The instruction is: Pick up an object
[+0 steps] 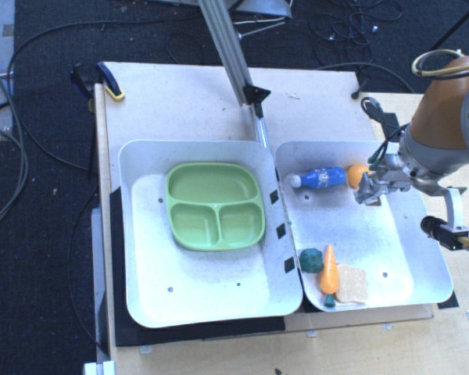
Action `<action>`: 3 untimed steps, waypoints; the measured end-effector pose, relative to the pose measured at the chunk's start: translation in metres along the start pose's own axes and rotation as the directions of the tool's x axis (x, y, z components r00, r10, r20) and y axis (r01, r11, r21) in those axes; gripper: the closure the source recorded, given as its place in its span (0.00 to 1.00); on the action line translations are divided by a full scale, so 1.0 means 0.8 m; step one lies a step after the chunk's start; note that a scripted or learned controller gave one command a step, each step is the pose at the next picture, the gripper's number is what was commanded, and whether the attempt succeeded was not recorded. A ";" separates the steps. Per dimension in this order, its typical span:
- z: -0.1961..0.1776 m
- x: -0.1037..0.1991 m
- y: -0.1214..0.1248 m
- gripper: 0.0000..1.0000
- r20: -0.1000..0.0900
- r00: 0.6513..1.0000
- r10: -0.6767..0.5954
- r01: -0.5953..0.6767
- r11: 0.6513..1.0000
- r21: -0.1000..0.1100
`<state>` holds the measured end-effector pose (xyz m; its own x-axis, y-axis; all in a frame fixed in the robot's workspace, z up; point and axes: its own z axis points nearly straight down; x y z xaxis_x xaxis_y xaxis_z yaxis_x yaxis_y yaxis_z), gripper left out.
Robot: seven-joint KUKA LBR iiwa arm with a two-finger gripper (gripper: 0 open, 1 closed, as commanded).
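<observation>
Gripper (368, 192) hovers low in the right bin (422, 280), just beside the orange ball (356, 174) and bottle (320, 179), apparently lining up a grab.

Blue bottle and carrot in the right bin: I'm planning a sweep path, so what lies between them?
In the camera view, only bare white bin floor lies between the blue bottle and the carrot. A teal piece sits just left of the carrot's top.
</observation>
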<state>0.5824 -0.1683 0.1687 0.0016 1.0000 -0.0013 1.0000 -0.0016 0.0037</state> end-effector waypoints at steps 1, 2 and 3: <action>-0.065 0.003 -0.011 1.00 0.000 1.000 -0.003 0.003 1.000 0.000; -0.118 0.000 -0.013 1.00 0.000 1.000 -0.003 0.003 1.000 0.000; -0.124 0.073 -0.023 1.00 -0.003 1.000 -0.009 0.009 1.000 0.004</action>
<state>0.5636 -0.1101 0.2679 -0.0075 1.0000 0.0015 1.0000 0.0075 -0.0002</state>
